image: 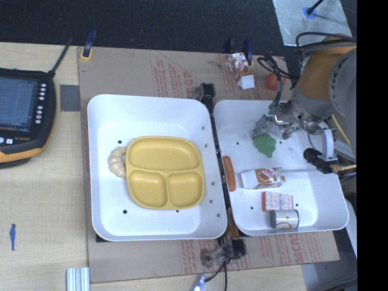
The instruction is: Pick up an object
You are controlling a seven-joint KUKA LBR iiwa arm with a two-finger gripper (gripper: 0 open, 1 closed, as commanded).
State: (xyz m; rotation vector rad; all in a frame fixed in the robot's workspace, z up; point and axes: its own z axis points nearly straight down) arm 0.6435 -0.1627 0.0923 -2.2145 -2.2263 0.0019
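Overhead view of the bench at the approach step of a pick. Two shallow white plastic bins lie side by side: the left bin (103,162) holds a yellow three-compartment plastic tray (164,171) with a pale ridged shell-like object (116,161) tucked against the tray's left edge. The right bin (330,214) holds a small flat green leaf-shaped item (265,145) toward its far side, a slim reddish-brown sausage-shaped piece (228,172) along its left wall, a white-and-red carton lying on its side (262,177), a small red-and-white box (277,200) and, nearest the near rim, a short silver metal can on its side (284,219). The grey arm with its orange band (318,71) enters from the right and carries the two-finger gripper (273,123) low over the far part of the right bin, just beyond the green item. Whether the pincer is released or clenched cannot be told; nothing is seen between its tips. Judged target: the green item, resting on the bin floor. The next move would call for centring over it, descending, and closing before any lift.
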